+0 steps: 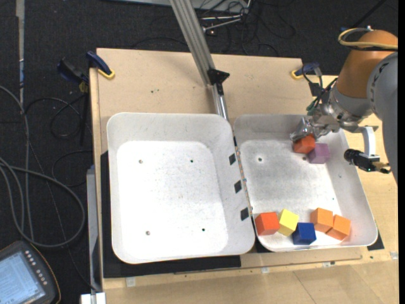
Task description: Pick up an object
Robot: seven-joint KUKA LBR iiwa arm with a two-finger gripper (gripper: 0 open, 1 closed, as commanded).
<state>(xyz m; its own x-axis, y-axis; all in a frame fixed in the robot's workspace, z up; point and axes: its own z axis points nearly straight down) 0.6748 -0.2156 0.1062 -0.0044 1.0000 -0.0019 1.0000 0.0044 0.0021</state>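
In the camera view we see the tool [308, 133] low in the right bin [278, 170], at its far side, right over an orange block [304, 144]; we cannot tell its state. A purple block [319, 153] sits just beside. Five blocks [304, 225] line the near wall

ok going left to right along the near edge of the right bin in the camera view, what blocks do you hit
orange-red block → yellow block → blue block → orange block → second orange block, all along the near wall of the right bin.
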